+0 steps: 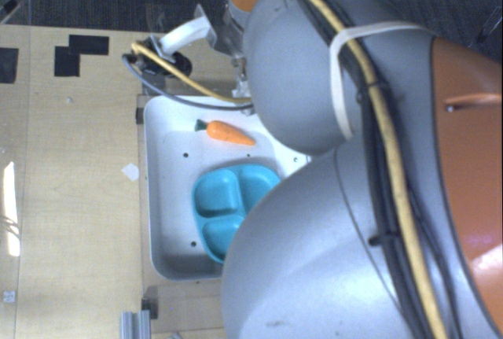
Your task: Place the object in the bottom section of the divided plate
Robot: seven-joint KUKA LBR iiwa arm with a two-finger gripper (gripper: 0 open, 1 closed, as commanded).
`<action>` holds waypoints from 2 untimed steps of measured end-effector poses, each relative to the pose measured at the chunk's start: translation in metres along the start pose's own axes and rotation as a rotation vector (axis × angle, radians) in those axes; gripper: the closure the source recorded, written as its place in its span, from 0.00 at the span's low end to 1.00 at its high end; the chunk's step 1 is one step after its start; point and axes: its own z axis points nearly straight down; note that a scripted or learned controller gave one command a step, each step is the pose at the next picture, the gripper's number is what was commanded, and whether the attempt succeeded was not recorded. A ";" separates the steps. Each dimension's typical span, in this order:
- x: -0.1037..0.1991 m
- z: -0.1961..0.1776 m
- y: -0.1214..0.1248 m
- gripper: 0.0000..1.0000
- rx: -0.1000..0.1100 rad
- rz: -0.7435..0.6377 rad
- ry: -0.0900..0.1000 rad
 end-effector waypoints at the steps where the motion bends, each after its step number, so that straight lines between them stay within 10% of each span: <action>1: -0.030 -0.033 -0.003 1.00 0.001 0.156 -0.004; 2: -0.063 -0.082 0.082 1.00 0.000 -0.011 -0.009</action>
